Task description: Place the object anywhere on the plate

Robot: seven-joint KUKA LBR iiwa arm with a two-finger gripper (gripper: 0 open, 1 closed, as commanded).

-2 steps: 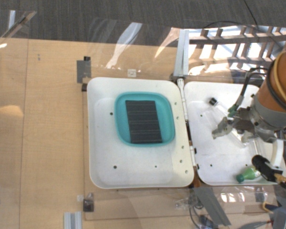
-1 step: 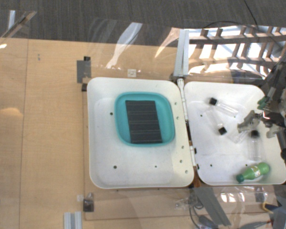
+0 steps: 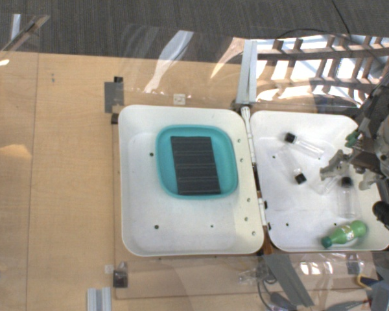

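Note:
A teal plate (image 3: 164, 149) lies in the left bin (image 3: 142, 225), and a dark ribbed rectangular pad (image 3: 196, 165) rests flat on its middle. In the right bin (image 3: 279, 212) lie a clear vial with a black cap (image 3: 303, 145), a small black cap (image 3: 300, 177), a second clear vial (image 3: 346, 196) and a green bottle (image 3: 345, 233) near the front edge. My gripper (image 3: 347, 173) hangs over the right bin's right side, just above the second vial's capped end. It looks open, and I see nothing held between its fingers.
A metal divider (image 3: 247, 76) runs back from the seam between the bins. Metal framing and cables crowd the back right and the front right below the bins. Bare wooden bench lies to the left.

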